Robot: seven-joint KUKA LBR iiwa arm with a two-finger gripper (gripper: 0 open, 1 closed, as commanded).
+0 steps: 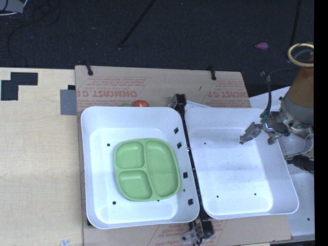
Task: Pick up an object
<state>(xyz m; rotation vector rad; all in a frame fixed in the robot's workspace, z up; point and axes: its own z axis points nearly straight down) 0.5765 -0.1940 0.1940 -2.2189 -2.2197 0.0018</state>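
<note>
Overhead slant view of the tabletop [36, 163] with two shallow white bins side by side on a cardboard sheet [154, 88]. The left bin [95, 132] holds the only clear candidate for the task: a green plate [147, 168] with three compartments, lying flat near the bin's middle, slightly toward its right wall. None of its compartments holds anything that can be made out. The right bin [241, 188] shows a bare floor with only faint specks. The arm [302, 94] enters at the right edge of the tabletop, and the jaws [260, 132] hang over the upper right part of the right bin, well apart from the plate. They appear spread and released, with nothing between them. A small red-orange thing [140, 104] peeks out just beyond the far wall of the left bin, outside both bins; what it is cannot be told.

Judged from this layout, the step in hand is the approach. To do it well, the jaws should cross the divider into the left bin and descend over a raised rim or rib of the plate, since a flat plate offers no other purchase. They should close squarely across that edge before lifting.
</note>
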